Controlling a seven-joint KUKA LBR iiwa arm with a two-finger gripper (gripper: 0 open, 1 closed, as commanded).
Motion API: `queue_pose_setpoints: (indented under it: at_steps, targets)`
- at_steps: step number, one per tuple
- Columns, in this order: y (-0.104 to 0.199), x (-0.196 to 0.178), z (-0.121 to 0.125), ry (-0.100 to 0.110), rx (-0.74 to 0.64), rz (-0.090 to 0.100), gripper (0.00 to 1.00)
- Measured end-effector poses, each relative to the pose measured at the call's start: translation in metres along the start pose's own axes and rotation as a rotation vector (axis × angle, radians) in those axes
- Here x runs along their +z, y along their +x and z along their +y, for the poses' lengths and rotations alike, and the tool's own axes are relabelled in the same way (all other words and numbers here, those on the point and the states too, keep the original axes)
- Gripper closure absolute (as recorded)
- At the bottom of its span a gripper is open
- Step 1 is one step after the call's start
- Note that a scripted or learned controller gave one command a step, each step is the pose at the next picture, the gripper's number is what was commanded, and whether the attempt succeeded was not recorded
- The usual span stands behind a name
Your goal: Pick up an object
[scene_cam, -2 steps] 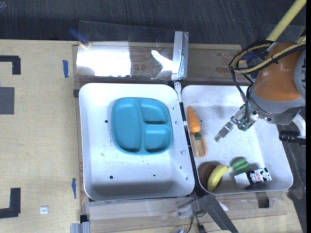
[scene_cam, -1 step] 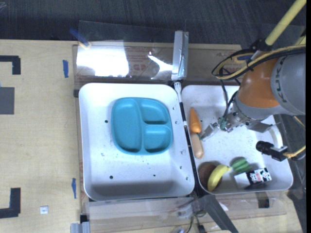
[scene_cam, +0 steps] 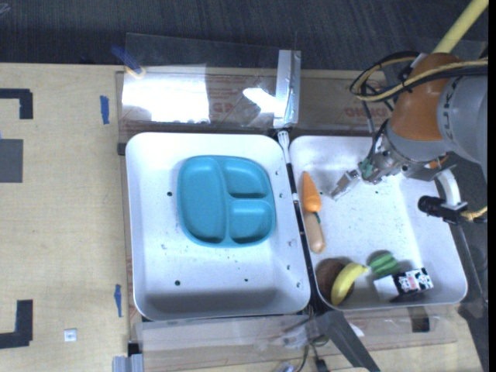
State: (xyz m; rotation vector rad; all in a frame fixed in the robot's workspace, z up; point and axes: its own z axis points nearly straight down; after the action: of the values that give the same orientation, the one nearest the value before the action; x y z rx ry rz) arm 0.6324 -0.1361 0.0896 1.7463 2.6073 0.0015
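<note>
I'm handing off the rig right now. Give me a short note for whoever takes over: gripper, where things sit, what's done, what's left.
Gripper: over the upper part of the right white bin, nothing seen between its fingers.
Right bin: orange carrot-shaped toy and tan stick-shaped piece along the left wall; brown round object, yellow banana, green leafy piece and small black-and-white box along the near edge.
Left white bin: blue divided plastic tray.
Done: nothing picked up yet.
Left: grasp and lift one object.
</note>
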Motion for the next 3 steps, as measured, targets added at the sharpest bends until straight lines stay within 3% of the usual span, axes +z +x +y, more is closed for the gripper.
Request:
queue_pose_setpoints:
  at_steps: [1, 2, 3]
  targets:
    - [0.038, 0.002, -0.044, -0.002, 0.119, 0.0, 0.0]
    - [0.024, 0.003, 0.004, -0.002, 0.142, 0.0, 0.0]
    - [0.011, -0.037, 0.043, -0.003, 0.323, -0.001, 0.0]
